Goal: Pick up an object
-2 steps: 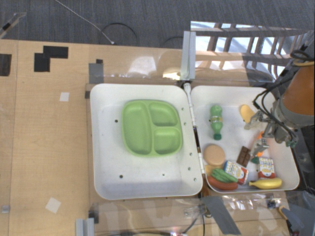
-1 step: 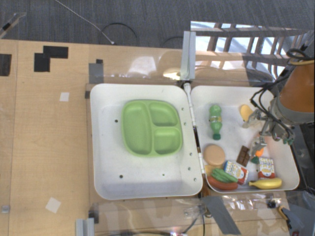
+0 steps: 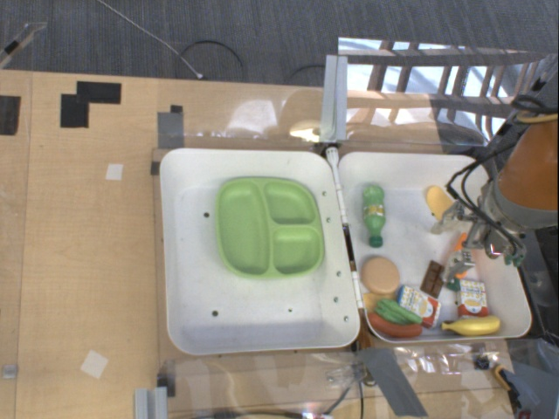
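The claw (image 3: 467, 253) hangs low at three o'clock in the right bin (image 3: 402, 168); I cannot tell how it stands. A brown bar (image 3: 432, 278) lies just beside it at nine o'clock, a small carton (image 3: 471, 298) at six, a banana (image 3: 472, 326) beyond. A green bottle (image 3: 374, 216) lies at eleven o'clock. The left bin (image 3: 188, 251) holds a green plate (image 3: 266, 226)
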### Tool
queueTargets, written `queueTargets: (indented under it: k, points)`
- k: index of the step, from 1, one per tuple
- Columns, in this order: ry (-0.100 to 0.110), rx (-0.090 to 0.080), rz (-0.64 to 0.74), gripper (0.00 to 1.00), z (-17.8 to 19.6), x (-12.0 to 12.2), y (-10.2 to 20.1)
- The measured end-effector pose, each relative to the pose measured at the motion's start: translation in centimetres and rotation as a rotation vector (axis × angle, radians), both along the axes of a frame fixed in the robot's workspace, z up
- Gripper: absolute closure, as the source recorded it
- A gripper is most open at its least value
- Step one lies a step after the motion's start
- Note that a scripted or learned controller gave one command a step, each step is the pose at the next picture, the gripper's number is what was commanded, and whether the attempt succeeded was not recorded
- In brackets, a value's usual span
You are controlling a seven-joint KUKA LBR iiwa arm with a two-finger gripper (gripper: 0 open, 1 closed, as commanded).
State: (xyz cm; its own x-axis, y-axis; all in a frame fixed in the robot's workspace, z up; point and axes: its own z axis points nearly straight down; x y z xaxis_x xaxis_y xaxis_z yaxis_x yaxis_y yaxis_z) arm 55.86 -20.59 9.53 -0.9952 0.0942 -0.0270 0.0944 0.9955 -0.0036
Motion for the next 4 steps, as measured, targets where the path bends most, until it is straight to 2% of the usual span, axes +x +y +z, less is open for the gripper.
queueTargets:
  k: [1,2,3,4]
  points:
    - [-0.004,-0.002,0.006,1.00,1.3,0.3,0.1]
    - [-0.002,-0.001,0.006,0.00,1.2,0.2,0.1]
    - [0.001,0.000,0.009,0.00,0.0,-0.3,0.1]
    - [0.003,0.001,-0.065,0.00,0.1,4.5,2.2]
